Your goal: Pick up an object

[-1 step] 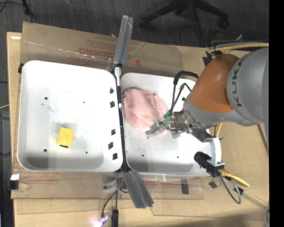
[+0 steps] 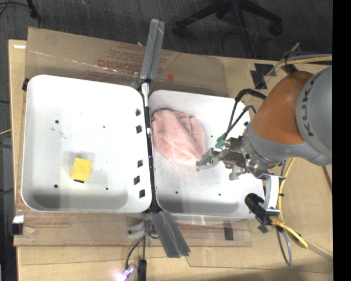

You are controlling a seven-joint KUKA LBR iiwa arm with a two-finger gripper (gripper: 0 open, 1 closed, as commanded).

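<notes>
A crumpled pink cloth [image 2: 175, 134] lies in the right bin [image 2: 187, 201], against its left wall. A small yellow block [image 2: 81, 170] rests on the floor of the left bin [image 2: 47, 98], towards the front. My gripper [image 2: 217, 161] hangs low over the right bin, just right of the cloth's lower right edge and close to it. The wrist and the orange band [image 2: 284, 113] above it hide the tool's underside. Nothing shows in its grasp.
A grey divider bar [image 2: 147, 98] runs between the two bins. Cables [image 2: 275, 212] trail from the wrist over the right bin's front right corner. Cardboard [image 2: 93, 54] lies under both bins. An office chair base [image 2: 234, 7] stands behind the bench.
</notes>
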